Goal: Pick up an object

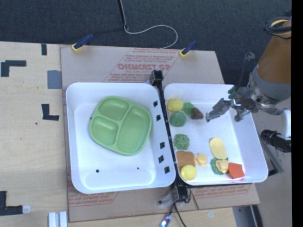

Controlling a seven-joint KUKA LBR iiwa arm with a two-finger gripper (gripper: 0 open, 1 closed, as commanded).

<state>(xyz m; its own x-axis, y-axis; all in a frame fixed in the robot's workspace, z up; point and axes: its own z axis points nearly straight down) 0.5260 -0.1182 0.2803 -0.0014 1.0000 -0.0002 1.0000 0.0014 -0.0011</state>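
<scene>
We see the gripper (215, 111) hanging over the far part of the right bin (255, 148), its fingers apart with nothing between them. The objects lie along that bin's left side and near edge: a yellow ball (174, 105), a green round piece (178, 119) and a small brown-and-green piece (193, 111) just left of the gripper. That last seems closest, though its shape is hard for us to read. We would centre over one item, keep off the divider wall, descend straight, and close only once the fingers straddle it. The green plate (120, 125) sits in the left bin (75, 141).
</scene>
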